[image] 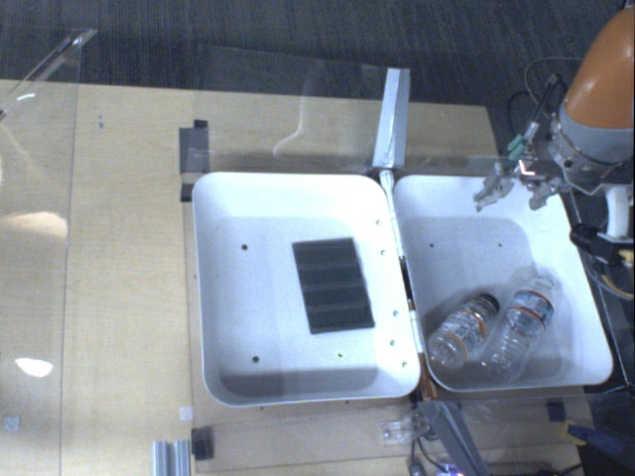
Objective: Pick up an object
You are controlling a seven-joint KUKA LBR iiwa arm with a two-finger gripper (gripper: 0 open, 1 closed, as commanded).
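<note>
Two clear plastic bottles lie side by side in the right bin (pixel 585 296), near its front: one with a dark cap end (pixel 462 330) and one with a blue-and-orange label (pixel 518 327). A black ridged rectangular pad (pixel 332 284) lies flat in the middle of the left bin (pixel 223 266). My gripper (pixel 514 188) hangs above the far right part of the right bin, well back from the bottles. Its two fingers are spread apart with nothing between them.
A metal divider post (pixel 390 117) stands upright behind the seam between the bins. Clear acrylic panels (pixel 60 196) rise along the left and back of the bench. Cables (pixel 595 246) hang off the right bin's right edge.
</note>
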